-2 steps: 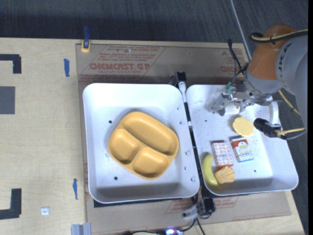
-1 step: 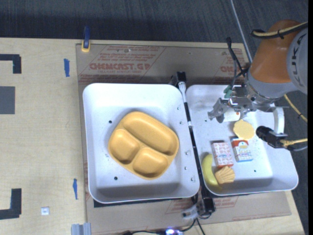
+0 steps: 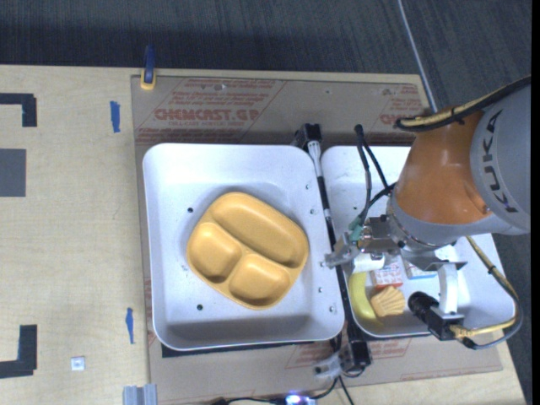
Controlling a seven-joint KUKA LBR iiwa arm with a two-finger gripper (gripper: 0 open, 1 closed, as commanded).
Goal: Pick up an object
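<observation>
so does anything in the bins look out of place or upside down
The yellow three-compartment plastic tray in the left white bin appears to lie upside down, its compartments bulging upward, and it sits askew to the bin walls. In the right white bin, the small items under the arm are too hidden to judge.

Floor: dark grey carpet [image 3: 253, 15] with a fine ribbed weave spans the top of the view. Counter [image 3: 67, 226]: pale wood-grain surface, evenly lit, no harsh shadows. Black square markings [image 3: 18, 110] sit along its left edge; short blue tape strips [image 3: 115, 116] are fixed near them. A brown cardboard sheet [image 3: 253, 108] with faded red lettering lies flat on the counter, held at its upper left corner by a blue and yellow clamp [image 3: 148, 66].
</observation>
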